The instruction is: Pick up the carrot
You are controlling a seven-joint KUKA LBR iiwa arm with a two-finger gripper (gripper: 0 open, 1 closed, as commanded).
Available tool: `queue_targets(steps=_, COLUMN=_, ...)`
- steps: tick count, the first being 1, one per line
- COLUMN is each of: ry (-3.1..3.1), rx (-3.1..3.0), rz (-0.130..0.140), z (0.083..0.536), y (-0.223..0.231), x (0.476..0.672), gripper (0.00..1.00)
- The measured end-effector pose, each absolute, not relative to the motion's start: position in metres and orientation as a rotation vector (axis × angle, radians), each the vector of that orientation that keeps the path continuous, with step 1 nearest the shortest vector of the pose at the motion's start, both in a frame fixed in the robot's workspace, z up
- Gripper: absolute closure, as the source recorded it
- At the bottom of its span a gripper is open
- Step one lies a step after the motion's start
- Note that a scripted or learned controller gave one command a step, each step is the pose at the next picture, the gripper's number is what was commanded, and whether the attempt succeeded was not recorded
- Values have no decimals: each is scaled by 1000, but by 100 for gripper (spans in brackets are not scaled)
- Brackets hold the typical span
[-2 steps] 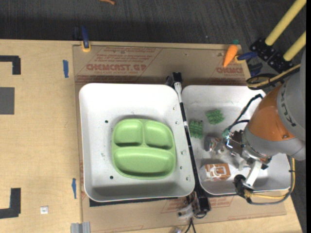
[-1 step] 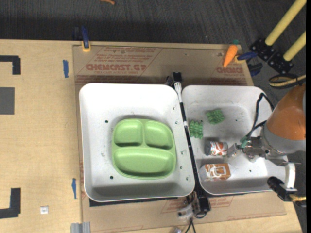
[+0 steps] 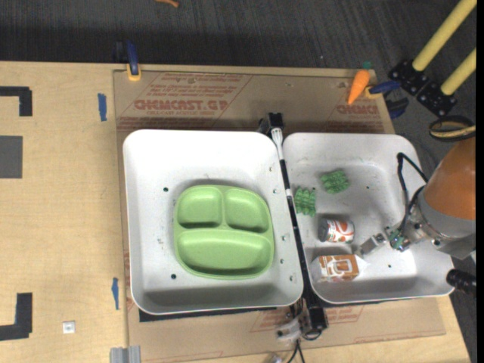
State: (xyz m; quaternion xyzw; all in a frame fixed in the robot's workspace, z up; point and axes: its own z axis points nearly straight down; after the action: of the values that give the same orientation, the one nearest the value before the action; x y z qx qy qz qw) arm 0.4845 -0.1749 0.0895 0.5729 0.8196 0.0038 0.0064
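Lying on the worktop (image 3: pixel 60 203) past the far right corner of the right bin (image 3: pixel 404 282), outside both bins: carrot (image 3: pixel 358 86), orange with a green top. Reaching in over the right bin's right edge: grey arm (image 3: pixel 452 203) with orange band, pincer (image 3: pixel 382 240) low near the bin floor, well apart from the carrot; open or closed, cannot tell. Beside it, a small can (image 3: pixel 336 230) and an orange-labelled packet (image 3: pixel 339 267). In the left bin (image 3: pixel 144 203), a green divided tray (image 3: pixel 224 230).

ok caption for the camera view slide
Claw low in the right bin beside a can; the carrot lies outside on the bench.
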Motion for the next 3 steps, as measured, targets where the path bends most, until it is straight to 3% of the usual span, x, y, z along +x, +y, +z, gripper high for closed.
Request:
queue_targets(steps=1, ry=2565, rx=1791, rz=16, z=101, y=-174, x=485, gripper=100)
queue_targets(steps=2, ry=2635, rx=1709, rz=2, z=185, y=-69, x=480, gripper=100)
queue_targets(steps=3, ry=2802, rx=1420, rz=1, z=185, y=32, x=479, gripper=100)
